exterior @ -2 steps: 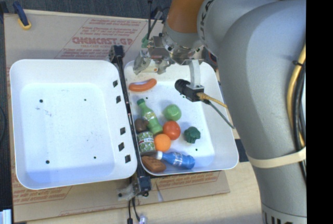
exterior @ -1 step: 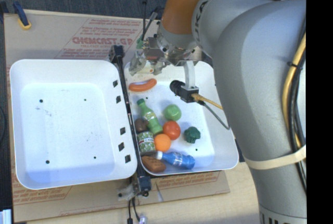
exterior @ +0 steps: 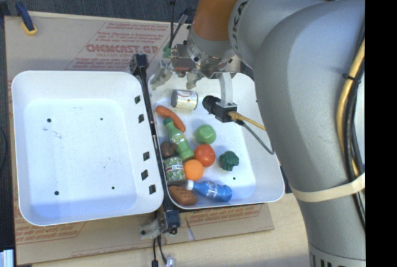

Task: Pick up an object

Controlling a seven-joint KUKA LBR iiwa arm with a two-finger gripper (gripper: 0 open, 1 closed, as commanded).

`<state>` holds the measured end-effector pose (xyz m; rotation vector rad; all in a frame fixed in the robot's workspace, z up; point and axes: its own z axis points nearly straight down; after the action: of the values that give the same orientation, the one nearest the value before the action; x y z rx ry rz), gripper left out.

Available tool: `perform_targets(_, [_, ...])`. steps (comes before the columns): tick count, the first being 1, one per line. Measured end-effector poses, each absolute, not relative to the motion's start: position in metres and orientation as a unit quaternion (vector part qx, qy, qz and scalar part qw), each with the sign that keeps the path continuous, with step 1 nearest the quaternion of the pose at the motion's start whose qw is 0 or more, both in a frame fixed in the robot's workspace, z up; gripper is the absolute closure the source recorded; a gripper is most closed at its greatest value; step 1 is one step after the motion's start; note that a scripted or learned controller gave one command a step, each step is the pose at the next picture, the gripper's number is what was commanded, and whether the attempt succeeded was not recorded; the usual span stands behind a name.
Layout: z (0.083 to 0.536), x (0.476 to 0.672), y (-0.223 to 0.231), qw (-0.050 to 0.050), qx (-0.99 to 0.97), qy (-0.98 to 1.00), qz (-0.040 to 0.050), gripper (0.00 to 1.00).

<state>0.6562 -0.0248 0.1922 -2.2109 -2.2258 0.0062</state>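
Arm w/ orange band reaches in from right, over far end of right bin [exterior: 263,188]. Claw [exterior: 189,79] hangs just above a small silver can [exterior: 183,99] lying on its side at far end of that bin; can't tell if claw is apart or together, nothing seen between the tips.

Right bin contents, near divider: orange carrot [exterior: 170,117], green bottle [exterior: 178,141], brown item [exterior: 167,149], can w/ green label [exterior: 173,169]. Mid-bin: green apple [exterior: 205,134], red tomato [exterior: 205,155], orange ball [exterior: 193,170], dark green item [exterior: 228,161]. Near edge: blue bottle [exterior: 211,190], brown potato-like item [exterior: 183,195]. Items packed close, several touching.

Left bin [exterior: 25,154] sits beside it on cardboard-covered surface [exterior: 105,42].
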Motion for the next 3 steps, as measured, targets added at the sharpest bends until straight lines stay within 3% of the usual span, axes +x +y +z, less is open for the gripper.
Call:
perform_targets(1, [0.192, 0.656, 0.002, 0.003, -0.704, -0.710, 0.0024, 0.00])
perform_targets(2, [0.192, 0.656, -0.059, 0.000, -0.706, -0.708, 0.0010, 0.00])
perform_targets(3, [0.203, 0.657, -0.058, 0.001, -0.704, -0.710, 0.0007, 1.00])
